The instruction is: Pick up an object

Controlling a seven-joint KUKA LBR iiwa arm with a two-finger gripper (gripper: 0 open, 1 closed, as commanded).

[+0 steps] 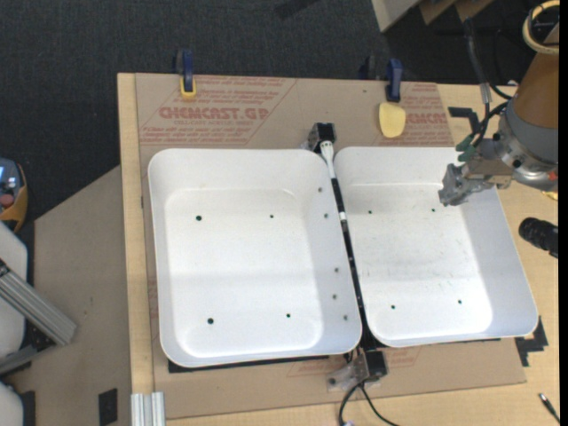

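The one loose thing that could serve as the object is a small yellow piece [391,119]. It lies outside both bins, on the brown board [231,105] behind the right bin [417,264], just below a blue clamp [393,76]. It could be part of that clamp; I cannot tell.

The gripper [451,191] hangs over the far right corner of the right bin, near its rear rim and well apart from the yellow piece. How far open it is I cannot tell at this size and angle. I make out nothing in its grasp.

Judged from this, the task is at the search or approach step, with no pick made. The next move calls for a target. If the yellow piece is the target, the arm must shift toward the rear and to the left in the view, clear the bin rim, and come down on the board beside the clamp. That is tight quarters for a grasp.

The right bin's floor shows bare white, faintly scuffed, with a few small dark dots. The left bin [240,256] shows the same, white with four dark dots. A black strip [342,229] runs between the two bins. Both rest on the board on the worktop [98,238].
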